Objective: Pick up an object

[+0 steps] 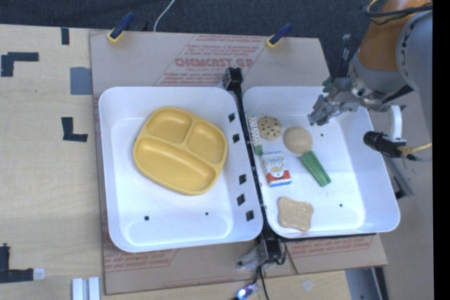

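Note:
The right bin (351,211) holds several small items: a round speckled cookie (268,127), a tan ball-like piece (297,140), a green stick (315,168), a small red, white and blue carton (275,169) and a tan bread-shaped piece (294,213). My gripper (320,114) hangs over the upper right part of this bin, just up and right of the tan ball. Nothing shows between its fingers. The grey arm with its orange band (390,17) comes in from the right.
The left bin (119,214) holds a yellow divided plate (181,149). A black divider (242,144) with clips runs between the bins. Blue and yellow clamps (121,26) hold the cardboard sheet at the back. A cable (394,145) hangs by the right bin's rim.

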`<state>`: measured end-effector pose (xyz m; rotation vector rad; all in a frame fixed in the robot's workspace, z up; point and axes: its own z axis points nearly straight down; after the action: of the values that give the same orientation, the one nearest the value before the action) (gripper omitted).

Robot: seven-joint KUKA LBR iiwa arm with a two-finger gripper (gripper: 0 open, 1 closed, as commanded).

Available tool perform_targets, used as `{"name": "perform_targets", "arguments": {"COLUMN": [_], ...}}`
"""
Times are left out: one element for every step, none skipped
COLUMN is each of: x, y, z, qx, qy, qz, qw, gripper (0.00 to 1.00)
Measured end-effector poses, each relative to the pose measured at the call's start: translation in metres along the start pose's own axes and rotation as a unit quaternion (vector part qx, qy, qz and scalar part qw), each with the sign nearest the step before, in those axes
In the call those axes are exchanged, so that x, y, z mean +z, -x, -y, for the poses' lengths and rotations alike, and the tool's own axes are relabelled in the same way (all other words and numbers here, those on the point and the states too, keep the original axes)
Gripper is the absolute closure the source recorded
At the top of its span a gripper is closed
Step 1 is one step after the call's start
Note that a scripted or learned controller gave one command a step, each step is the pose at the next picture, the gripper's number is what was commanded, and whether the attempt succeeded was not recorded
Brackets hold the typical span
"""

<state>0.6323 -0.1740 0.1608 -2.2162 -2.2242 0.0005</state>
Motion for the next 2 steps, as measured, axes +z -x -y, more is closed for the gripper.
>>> {"name": "perform_targets", "arguments": {"x": [-0.059, -0.075], "y": [-0.005, -0.006], "z": [0.001, 0.0], "qx": [0.0, 0.0], "qy": [0.001, -0.001], "qz": [0.0, 0.0], "qw": [1.0, 1.0], "gripper": [1.0, 1.0]}}
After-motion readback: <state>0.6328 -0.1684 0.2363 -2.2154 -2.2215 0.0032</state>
